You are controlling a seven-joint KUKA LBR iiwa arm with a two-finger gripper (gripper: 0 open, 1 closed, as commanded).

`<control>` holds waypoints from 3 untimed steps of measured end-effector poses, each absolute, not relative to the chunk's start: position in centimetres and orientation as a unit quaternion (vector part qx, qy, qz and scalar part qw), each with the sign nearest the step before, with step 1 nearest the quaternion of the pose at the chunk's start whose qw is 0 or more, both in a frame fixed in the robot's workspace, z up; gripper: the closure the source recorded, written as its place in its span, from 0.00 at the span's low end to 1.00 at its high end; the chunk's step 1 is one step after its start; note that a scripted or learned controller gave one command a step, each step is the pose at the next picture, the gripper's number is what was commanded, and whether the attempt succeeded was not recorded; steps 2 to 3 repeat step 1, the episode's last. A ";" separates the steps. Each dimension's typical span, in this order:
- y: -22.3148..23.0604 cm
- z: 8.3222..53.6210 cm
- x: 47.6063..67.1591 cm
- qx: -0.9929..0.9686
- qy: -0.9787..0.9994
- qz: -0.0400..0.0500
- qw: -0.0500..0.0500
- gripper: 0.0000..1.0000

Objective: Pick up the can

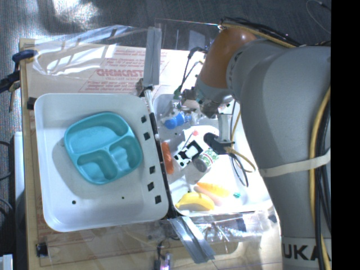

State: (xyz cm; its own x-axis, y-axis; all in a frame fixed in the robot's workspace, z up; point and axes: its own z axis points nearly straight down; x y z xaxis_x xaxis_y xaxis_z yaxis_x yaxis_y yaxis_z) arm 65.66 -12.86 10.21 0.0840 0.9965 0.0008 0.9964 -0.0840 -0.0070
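The end effector hangs low in the right bin, apparently just above the can; whether it is spread or pinched I cannot tell.

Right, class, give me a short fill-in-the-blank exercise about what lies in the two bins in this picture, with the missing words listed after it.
1. The blue divided plate lies in the ____ bin of the view.
2. The yellow banana lies in the same bin as the ____ with a green and white label.
3. The plate has ____ compartments.
4. The arm's wrist hangs over the ____ bin.

Missing words: left; can; three; right
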 end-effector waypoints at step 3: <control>-10.3 16.8 63.8 -0.727 -0.687 0.000 0.000 1.00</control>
